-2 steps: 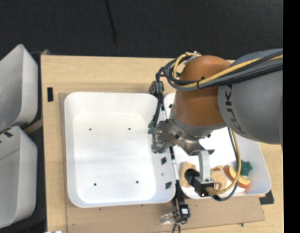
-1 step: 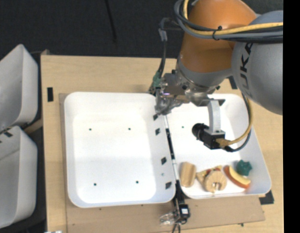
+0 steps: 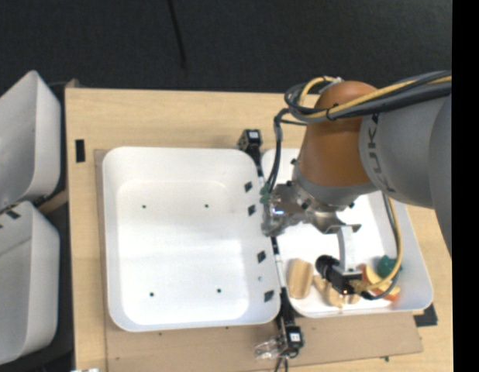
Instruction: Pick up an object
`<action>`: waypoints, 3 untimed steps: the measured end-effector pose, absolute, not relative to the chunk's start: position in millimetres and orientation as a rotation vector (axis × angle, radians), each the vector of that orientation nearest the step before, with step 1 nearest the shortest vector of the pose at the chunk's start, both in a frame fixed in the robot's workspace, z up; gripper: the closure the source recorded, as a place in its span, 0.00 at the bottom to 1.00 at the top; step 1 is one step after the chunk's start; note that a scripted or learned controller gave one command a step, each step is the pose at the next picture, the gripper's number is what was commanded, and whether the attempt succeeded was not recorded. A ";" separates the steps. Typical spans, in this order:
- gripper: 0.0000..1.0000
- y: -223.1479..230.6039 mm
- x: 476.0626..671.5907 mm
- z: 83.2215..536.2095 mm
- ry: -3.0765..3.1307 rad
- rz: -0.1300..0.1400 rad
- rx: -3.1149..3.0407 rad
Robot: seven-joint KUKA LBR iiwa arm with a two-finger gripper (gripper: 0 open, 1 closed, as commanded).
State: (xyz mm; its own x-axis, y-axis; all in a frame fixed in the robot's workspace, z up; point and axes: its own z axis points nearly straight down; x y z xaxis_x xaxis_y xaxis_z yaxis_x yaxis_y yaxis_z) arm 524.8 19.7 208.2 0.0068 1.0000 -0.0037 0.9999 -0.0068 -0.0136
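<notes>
objects: i count a small cluster in the right bin (image 3: 414,289), all at its near end: a tan wooden block (image 3: 300,277), rounded and upright-looking; a second tan piece (image 3: 330,288) just beside it, partly hidden; a black item (image 3: 329,267) touching the cluster; a green piece (image 3: 387,265); and an orange-red piece (image 3: 377,276) with a yellow edge under it. the small ones overlap too much for me to name them surely.
right bin: shallow white plastic, rounded corners, glossy; most of its far half is covered by the arm.
hand: i place the hand (image 3: 342,248) low over the right bin, just above the cluster; from my view the wrist blocks the fingers, so i cannot tell their state, and i see nothing held.
arm: grey casing with a wide orange band (image 3: 336,134), cables in yellow and black looping over it, coming in from the right.
left bin: white bin (image 3: 108,231), same shape, touching the right bin along the middle; four small dark dots mark its floor.
desk: light wood desk (image 3: 84,122) carries both bins; small black clips sit along the seam between them.
beyond: two white rounded shapes (image 3: 18,208) at the left edge, dark floor behind.
</notes>
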 end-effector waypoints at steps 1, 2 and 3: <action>1.00 -17.2 489.9 319.5 -2.223 -0.012 -2.232; 1.00 -89.4 488.4 243.4 -2.211 0.009 -2.229; 1.00 -107.1 508.9 279.0 -2.223 -0.002 -2.227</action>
State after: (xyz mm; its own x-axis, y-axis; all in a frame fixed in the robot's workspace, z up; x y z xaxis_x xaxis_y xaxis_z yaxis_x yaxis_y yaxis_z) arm 508.9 -107.1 279.0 0.0019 1.0000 -0.0024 1.0000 -0.0019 0.0046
